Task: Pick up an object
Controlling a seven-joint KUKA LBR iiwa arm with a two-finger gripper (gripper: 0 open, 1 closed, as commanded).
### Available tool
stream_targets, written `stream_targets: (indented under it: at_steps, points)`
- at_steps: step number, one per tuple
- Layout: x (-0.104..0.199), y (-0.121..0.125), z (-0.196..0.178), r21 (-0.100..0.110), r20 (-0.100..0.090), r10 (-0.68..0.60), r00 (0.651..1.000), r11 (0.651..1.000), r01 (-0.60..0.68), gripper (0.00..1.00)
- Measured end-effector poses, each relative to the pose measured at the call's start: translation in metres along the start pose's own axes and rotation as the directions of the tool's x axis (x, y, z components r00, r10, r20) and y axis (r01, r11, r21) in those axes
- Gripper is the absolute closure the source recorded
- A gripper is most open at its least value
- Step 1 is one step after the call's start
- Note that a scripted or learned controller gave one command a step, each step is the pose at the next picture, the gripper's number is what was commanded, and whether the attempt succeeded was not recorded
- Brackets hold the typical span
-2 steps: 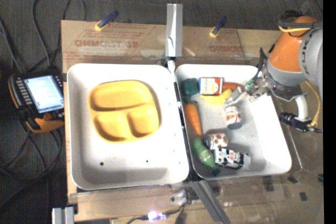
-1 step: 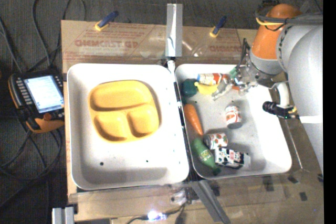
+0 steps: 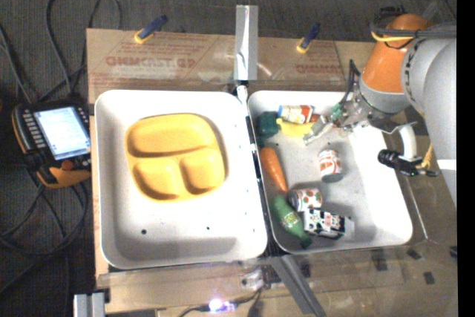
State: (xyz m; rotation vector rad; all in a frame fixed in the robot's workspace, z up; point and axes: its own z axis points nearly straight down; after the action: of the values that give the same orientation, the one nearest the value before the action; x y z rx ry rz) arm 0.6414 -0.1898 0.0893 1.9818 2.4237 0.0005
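My gripper [image 3: 321,125] hangs low over the back of the right bin [image 3: 386,189], reaching in from the right. Just left of it lie a small white bottle with a red label [image 3: 297,113] and a yellow piece [image 3: 295,130]. A dark green object [image 3: 266,124] sits by the bin's left wall. An orange carrot [image 3: 274,168] lies below that. A small red and white can [image 3: 329,162] stands in the middle of the bin, a little in front of the gripper. I see nothing held in the gripper.
At the right bin's front lie a green object [image 3: 285,214], another can [image 3: 306,198] and a patterned box [image 3: 326,223]. The left bin [image 3: 111,159] holds a yellow compartment tray [image 3: 177,155]. A handheld pendant [image 3: 53,131] lies left of the bench.
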Motion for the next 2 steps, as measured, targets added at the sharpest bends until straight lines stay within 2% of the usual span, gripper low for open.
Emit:
stream_targets:
  at_steps: [1,2]
  points:
    - [-0.0168,-0.0581,-0.0041,-0.010,-0.007,-0.063,0.998,0.998,0.063,0.00]
    - [-0.0168,-0.0581,-0.0040,-0.010,-0.007,-0.063,0.998,0.998,0.063,0.00]
